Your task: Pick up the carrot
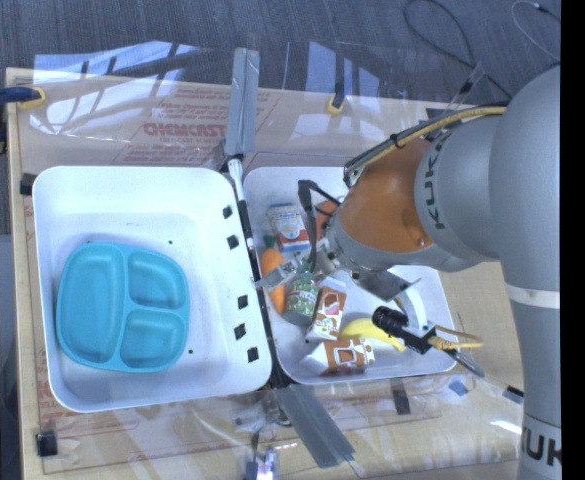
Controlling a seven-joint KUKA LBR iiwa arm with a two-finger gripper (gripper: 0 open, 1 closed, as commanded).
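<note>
- Orange marks the carrot, which lies near the left wall of the right bin, close to the divider between the two bins; only part of it shows, so I cannot tell its full length or which way it points.
- The arm reaches in from the right and bends down over the right bin, which puts the wrist right above the clutter where the carrot sits.
- The gripper is down among the items just beside the carrot, but the wrist hides it, so I cannot tell whether it is gripping anything.
- Packed close around the carrot are a small carton further back, a green item just in front and a snack packet beside that; this crowding probably leaves little room for a clean grasp.
- A banana and another carton lie nearer the front rim, apart from the carrot.
- The left bin holds a blue divided plate, well away from the work.
- Judging by this, the pick is at the approach or grasp stage, with no lift yet evident.
</note>
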